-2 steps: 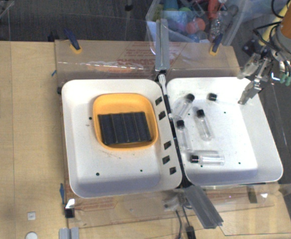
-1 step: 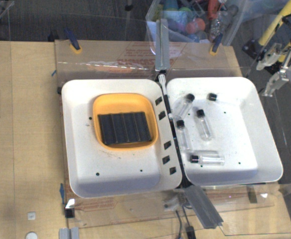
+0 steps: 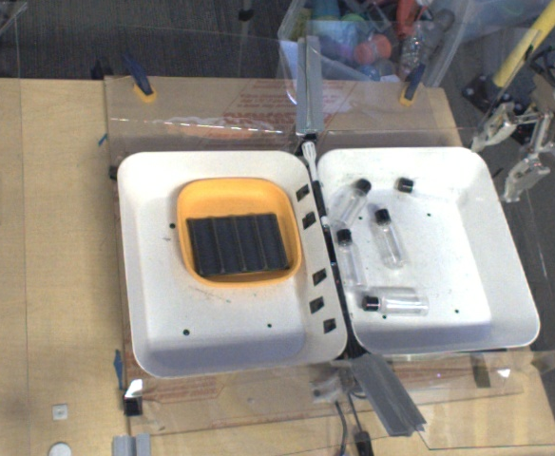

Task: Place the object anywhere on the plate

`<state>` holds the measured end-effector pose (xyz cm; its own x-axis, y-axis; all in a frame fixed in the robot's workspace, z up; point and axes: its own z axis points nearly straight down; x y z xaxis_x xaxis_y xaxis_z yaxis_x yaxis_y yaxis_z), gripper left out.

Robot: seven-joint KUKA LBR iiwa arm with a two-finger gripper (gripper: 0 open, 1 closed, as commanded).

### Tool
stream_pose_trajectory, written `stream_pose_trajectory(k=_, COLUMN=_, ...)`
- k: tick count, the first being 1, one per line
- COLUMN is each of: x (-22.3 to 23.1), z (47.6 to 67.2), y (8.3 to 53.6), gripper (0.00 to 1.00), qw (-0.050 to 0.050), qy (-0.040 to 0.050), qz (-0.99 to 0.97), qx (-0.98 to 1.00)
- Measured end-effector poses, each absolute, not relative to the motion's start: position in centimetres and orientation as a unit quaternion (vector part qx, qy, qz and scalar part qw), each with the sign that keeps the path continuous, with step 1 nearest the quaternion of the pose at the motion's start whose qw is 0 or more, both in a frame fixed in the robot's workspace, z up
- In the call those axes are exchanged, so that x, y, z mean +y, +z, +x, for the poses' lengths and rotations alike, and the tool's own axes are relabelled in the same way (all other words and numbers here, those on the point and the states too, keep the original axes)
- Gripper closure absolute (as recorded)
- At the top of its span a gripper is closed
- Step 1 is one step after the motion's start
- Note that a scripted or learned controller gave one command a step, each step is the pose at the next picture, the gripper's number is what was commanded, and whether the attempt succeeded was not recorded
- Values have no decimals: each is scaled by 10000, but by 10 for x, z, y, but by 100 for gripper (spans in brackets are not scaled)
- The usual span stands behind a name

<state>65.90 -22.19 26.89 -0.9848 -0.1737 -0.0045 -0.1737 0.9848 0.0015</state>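
Nearest lies a clear vial (image 3: 394, 302) with a black cap, flat in the right bin (image 3: 506, 283) among other vials (image 3: 386, 234). An orange plate (image 3: 194, 196), carrying a dark ribbed insert (image 3: 237, 244), waits in the left bin (image 3: 149, 293) as target. Whether the pincer (image 3: 529, 155) at the right edge is spread, I cannot tell.

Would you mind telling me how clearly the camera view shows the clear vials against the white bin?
In the camera view the light is even and soft, with faint shadows; the vials nearly vanish into the right bin, their black caps standing out; the orange plate and its dark block read sharply; the gripper at the right edge looks slightly blurred.
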Motion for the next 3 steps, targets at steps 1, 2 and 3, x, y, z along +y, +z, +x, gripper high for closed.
stream_pose_trajectory(k=1, x=-219, z=668, y=240, gripper=0, qw=22, qy=12, qz=-2603, qx=9655)
stream_pose_trajectory(k=2, x=-222, z=668, y=244, gripper=0, qw=46, qy=-4, qz=-4168, qx=9090)
stream_pose_trajectory(k=3, x=-221, z=668, y=239, gripper=0, qw=36, qy=5, qz=-5000, qx=8660)
